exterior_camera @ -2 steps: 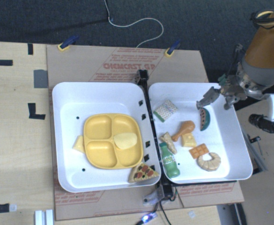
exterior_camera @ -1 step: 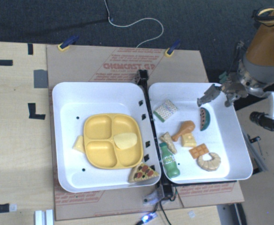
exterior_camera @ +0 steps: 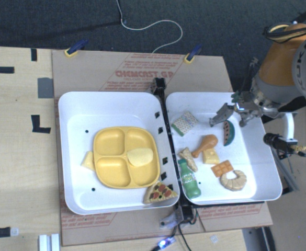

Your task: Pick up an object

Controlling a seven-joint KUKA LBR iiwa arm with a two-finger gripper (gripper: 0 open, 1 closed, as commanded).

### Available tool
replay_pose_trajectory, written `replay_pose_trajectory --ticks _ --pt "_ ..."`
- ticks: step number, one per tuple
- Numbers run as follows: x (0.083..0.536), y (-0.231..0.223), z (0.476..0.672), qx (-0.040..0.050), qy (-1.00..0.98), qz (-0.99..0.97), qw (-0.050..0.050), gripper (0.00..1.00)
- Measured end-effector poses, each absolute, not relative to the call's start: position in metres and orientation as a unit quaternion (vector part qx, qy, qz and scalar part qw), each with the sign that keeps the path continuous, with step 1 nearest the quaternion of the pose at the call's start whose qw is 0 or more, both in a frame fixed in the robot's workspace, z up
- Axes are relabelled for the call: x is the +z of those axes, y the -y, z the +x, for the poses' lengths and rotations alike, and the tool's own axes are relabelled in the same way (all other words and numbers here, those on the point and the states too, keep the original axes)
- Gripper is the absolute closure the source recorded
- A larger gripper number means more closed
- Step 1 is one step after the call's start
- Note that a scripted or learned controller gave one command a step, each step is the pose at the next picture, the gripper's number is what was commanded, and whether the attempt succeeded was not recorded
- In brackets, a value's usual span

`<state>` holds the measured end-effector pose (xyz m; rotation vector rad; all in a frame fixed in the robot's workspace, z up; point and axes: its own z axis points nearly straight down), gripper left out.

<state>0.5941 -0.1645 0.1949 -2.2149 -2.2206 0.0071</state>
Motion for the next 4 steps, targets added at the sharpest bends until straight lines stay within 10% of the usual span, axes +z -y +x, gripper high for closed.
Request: replay_pose_trajectory --ticks 2,3,4 --pt "0.099 0.164 0.597 -0.0017 0.708 -0.706 -0.004 0.00" --pt "0.104 0.163 0.594 0.0005 0.708 -0.706 0.001 1.00" --pt "0.168 0.162 0.597 -0.0012 0.708 -0.706 -0.002 1.00"
